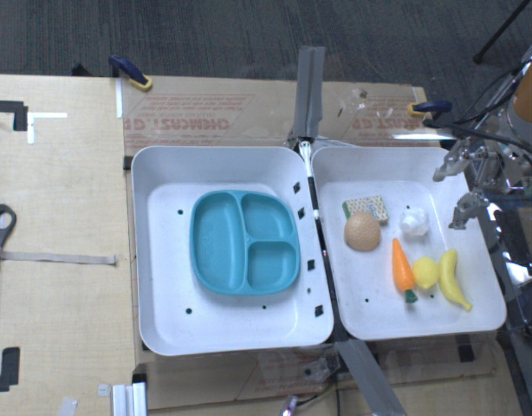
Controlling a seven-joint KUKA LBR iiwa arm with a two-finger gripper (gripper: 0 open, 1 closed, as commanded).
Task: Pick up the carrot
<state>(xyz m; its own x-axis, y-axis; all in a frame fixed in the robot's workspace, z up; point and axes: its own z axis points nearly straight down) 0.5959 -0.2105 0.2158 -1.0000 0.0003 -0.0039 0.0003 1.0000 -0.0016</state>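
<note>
Two white bins: left bin (153, 258) has one blue divided tray (245, 242), right bin (353, 310) holds the pick items. Gripper (468, 189) sits at the right bin's far right edge, apart from everything (open or closed, cannot tell). One each: potato (362, 231), banana (454, 279), carrot (402, 267), lemon (425, 272), sponge (366, 207), white lump (413, 223). Carrot lies lower middle, touching the lemon, so a clean grasp looks tight.

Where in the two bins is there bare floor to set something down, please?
The right white bin is bare along its near-left floor, below the tan egg-shaped ball. Its right half is crowded: orange carrot, yellow lemon, yellow banana. In the left white bin, only margins around the teal divided plate are bare.
</note>
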